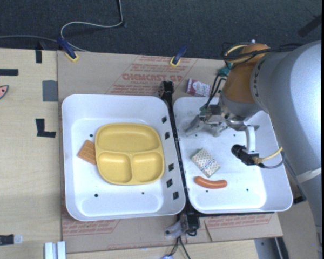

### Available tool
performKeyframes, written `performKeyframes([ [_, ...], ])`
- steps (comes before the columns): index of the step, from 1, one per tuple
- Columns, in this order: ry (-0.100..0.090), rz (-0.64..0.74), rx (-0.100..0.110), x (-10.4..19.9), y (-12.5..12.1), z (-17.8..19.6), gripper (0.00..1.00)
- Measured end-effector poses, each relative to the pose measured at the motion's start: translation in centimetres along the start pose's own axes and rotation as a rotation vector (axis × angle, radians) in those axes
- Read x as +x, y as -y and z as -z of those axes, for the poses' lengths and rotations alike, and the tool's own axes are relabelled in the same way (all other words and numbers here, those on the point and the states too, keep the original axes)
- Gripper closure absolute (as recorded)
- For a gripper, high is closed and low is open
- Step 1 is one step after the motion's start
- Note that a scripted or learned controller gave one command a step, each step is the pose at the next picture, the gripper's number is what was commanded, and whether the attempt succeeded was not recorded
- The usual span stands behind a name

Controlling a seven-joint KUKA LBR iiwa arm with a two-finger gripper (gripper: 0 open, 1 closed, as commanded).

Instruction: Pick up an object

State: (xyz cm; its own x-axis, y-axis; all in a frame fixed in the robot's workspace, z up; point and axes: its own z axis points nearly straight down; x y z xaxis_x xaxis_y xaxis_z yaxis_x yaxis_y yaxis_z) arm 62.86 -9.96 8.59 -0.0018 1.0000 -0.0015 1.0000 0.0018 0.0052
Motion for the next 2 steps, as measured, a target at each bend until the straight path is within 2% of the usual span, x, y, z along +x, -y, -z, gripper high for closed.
performKeyframes([
  [1,0.001,-0.001,0.002,0.46,4.01,0.06,0.0],
  [2,0.002,-0.002,0.001,0.41,3.99,1.01,1.0],
])
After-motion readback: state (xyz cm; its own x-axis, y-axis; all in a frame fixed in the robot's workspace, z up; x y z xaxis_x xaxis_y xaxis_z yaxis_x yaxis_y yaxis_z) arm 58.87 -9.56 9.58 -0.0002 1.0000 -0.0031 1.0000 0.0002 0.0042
